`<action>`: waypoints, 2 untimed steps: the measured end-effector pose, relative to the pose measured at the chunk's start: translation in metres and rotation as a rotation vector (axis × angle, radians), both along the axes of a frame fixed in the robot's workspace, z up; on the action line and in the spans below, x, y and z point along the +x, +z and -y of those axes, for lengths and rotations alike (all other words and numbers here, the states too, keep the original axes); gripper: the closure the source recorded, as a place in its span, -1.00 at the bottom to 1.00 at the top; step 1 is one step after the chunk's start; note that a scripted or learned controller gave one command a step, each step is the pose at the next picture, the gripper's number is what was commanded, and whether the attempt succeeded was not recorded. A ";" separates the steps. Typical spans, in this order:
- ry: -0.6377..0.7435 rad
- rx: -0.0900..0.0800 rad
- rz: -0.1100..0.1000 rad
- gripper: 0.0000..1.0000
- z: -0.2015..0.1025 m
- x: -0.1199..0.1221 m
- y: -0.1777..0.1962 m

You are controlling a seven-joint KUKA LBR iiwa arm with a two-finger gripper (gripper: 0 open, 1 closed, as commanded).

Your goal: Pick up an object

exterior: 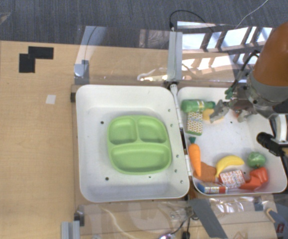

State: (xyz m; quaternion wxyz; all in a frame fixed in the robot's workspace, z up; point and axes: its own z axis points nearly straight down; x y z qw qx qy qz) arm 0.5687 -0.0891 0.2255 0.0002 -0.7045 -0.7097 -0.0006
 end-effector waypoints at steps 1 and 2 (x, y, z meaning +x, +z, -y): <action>0.020 -0.002 0.020 -1.00 0.007 0.065 -0.121; 0.034 0.018 -0.037 -1.00 0.019 0.098 -0.131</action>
